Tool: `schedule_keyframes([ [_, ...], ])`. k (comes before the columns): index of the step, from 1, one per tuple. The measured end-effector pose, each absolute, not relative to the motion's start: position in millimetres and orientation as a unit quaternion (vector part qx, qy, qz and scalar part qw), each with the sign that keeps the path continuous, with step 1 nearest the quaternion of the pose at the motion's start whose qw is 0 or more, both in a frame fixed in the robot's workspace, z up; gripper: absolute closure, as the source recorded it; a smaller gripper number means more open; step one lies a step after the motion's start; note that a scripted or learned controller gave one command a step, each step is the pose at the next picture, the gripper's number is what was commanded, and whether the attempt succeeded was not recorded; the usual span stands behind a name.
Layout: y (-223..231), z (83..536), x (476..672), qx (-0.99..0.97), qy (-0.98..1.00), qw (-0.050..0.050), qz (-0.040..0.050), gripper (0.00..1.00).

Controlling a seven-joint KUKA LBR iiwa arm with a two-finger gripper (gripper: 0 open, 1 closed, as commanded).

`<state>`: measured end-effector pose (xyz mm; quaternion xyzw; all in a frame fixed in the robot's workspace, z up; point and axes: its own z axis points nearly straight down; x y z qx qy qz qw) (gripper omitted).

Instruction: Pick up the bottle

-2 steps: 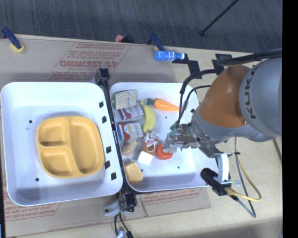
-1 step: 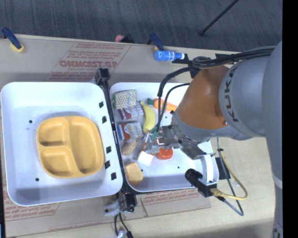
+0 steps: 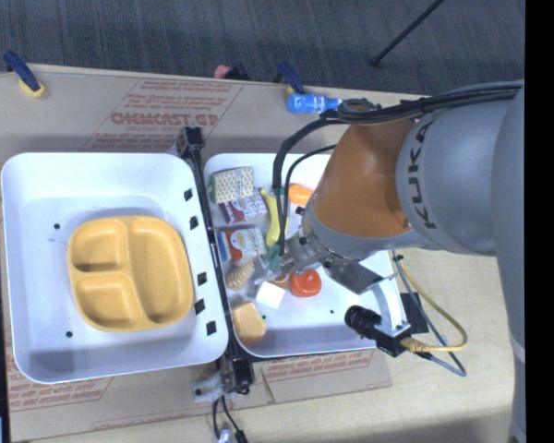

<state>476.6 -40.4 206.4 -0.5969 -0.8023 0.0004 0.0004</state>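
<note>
Divided tray (image 3: pixel 129 272) in left bin (image 3: pixel 28 340), small items heaped in right bin (image 3: pixel 300 340), arm (image 3: pixel 415 183) over right bin, bins side by side on tabletop (image 3: pixel 462 404)

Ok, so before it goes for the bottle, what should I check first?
1. Bottle located in the right bin: cannot tell; the arm covers much of it.
2. Pincer over the right bin: ok, low among the clutter.
3. Room around the pincer: not ok; snack packets, a white block and a bread-like piece crowd it.
4. Yellow divided tray out of the way: ok, it lies in the left bin.
5. Anything already held: cannot tell.
</note>
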Motion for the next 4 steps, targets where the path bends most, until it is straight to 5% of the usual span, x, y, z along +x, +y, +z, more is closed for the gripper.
schedule_keyframes([
  [2, 39, 191, 475.6, -0.532, -0.847, 0.003, 0.0015, 1.0],
  [3, 8, 290, 476.7, -0.582, -0.813, 0.0, 0.0006, 1.0],
  [4, 90, 191, 476.2, -0.625, -0.78, 0.002, 0.002, 1.0],
])
